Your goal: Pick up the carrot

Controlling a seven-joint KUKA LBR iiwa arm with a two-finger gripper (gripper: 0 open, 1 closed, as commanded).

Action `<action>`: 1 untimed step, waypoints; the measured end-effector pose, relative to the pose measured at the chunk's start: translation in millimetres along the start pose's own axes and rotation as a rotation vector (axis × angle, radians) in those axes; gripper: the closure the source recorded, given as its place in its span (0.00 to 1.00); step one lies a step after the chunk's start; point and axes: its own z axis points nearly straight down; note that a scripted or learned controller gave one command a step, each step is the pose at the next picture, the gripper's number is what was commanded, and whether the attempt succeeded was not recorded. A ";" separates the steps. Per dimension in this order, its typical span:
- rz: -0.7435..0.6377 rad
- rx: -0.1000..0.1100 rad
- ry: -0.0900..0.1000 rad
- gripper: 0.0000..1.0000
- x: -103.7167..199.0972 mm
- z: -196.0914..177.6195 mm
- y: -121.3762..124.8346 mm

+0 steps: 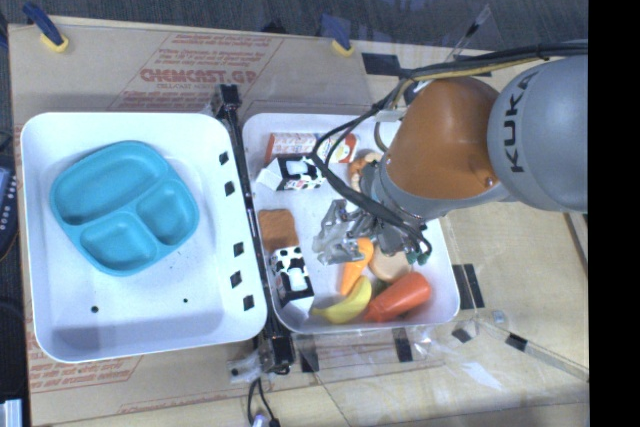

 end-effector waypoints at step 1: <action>-0.005 0.002 -0.001 1.00 -1.6 -9.3 -0.1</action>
